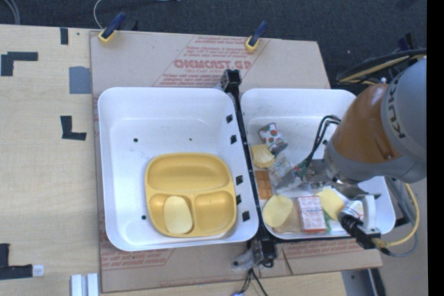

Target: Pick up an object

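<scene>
The right bin (298,102) holds a jumble of small objects: a small printed packet (272,136), a pale yellow piece (262,156), a clear crinkled wrapper (281,168), an orange-brown block (263,184), a round yellow piece (278,211), a red and white packet (311,213) and a yellow piece (331,203). The arm reaches in from the right, and its gripper (300,173) hangs low over the middle of the pile, beside the wrapper. The wrist hides the fingers.
The left bin (118,149) holds a yellow three-compartment tray (189,192) with a pale oval piece (177,213) in its lower left compartment. A black divider clip line (239,142) runs between the bins. Cables lie on the dark floor behind the bench.
</scene>
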You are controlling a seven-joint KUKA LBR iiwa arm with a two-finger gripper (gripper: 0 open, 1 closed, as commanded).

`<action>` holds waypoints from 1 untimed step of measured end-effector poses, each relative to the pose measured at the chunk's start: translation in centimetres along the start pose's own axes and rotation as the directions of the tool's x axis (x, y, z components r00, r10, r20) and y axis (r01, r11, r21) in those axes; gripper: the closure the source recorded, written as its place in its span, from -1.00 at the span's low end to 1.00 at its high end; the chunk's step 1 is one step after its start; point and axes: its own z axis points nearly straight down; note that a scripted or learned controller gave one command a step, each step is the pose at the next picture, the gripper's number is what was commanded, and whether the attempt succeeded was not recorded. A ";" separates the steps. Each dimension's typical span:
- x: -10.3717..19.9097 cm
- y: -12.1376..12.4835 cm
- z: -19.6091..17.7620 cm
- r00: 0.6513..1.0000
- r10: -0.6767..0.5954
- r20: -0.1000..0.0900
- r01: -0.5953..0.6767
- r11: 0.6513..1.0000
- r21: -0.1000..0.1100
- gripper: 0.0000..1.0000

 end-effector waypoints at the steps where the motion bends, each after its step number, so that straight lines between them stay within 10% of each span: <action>1: 0.6 4.9 -5.6 1.000 -0.005 -0.003 0.005 1.000 0.005 -1.00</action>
